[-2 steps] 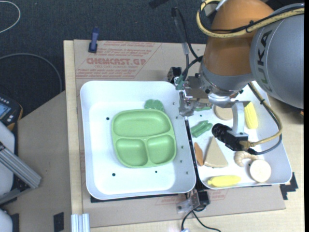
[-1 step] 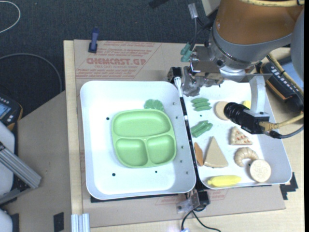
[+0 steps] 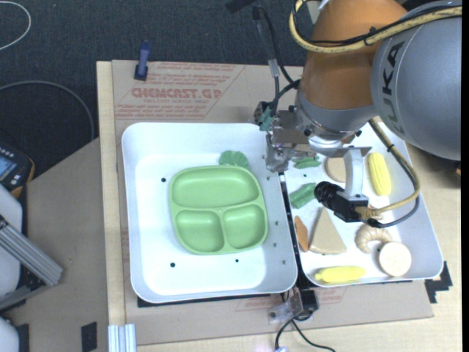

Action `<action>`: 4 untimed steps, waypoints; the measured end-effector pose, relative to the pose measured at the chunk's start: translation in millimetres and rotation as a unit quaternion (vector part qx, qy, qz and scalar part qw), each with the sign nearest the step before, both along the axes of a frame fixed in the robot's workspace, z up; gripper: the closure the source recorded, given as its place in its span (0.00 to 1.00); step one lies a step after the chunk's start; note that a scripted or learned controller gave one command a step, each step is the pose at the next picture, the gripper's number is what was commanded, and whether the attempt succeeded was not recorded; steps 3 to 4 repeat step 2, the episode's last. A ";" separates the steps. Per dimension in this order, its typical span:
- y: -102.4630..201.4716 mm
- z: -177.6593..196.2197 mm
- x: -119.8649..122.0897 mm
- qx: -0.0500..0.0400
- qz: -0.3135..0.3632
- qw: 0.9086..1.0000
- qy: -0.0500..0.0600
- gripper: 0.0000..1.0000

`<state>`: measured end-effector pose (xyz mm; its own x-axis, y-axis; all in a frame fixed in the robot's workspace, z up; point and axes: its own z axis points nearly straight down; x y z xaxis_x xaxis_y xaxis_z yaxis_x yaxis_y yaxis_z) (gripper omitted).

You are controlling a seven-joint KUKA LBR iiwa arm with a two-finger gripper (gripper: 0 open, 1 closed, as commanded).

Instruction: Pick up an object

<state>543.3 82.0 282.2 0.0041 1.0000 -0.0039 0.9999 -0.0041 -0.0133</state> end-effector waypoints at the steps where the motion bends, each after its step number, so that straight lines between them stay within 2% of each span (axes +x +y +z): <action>1: 77.6 -14.1 -24.8 0.003 0.006 1.000 -0.004 1.00; 2: 30.2 -136.3 -26.4 -0.001 -0.001 1.000 0.000 1.00; 4: 30.2 -136.3 -26.4 -0.001 -0.001 1.000 0.000 1.00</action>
